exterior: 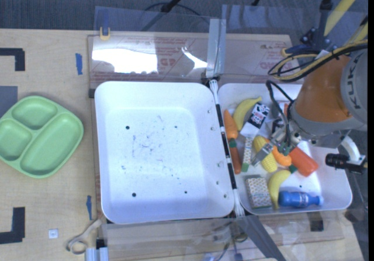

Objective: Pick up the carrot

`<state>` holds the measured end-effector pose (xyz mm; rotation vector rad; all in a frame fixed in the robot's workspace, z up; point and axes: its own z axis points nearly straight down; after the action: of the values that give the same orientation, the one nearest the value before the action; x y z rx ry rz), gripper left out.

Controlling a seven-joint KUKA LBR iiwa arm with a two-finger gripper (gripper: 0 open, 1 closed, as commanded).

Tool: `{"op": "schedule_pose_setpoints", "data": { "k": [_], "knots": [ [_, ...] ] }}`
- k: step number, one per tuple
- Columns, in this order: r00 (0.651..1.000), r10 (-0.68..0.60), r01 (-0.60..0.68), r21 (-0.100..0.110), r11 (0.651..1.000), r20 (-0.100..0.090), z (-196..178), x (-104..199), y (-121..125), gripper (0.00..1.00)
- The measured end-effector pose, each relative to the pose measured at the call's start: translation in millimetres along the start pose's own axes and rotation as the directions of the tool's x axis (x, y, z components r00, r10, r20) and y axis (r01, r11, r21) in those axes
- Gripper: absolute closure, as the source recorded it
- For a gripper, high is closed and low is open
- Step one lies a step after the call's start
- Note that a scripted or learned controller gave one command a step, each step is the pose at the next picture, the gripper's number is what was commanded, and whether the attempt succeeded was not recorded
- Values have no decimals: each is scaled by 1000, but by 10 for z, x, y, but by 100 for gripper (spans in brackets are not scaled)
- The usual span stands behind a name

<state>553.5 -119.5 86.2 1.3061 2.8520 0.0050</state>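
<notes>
My arm (327, 99) reaches in from the right, grey with its orange band, and covers much of the right bin (342, 192). The left bin (158, 149) beside it is a broad white tray with faint scribbles on its floor. A green divided plate (38, 135) sits well apart on the bench to the left.

The carrot (230, 125) lies in the right bin against the wall it shares with the left bin: a short orange taper, lengthwise along that wall, with a thinner orange-red piece just below it.

My gripper (270, 150) hangs over the clutter near the yellow corn (270, 162), apart from the carrot. I cannot tell how my gripper stands; cables and toys blur it.
</notes>
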Motion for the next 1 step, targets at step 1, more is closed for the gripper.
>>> {"op": "schedule_pose_setpoints", "data": {
  "k": [1],
  "knots": [
    [1000,-30,30,4,1000,-2,-836,-255,-535,0]
  ]
}}
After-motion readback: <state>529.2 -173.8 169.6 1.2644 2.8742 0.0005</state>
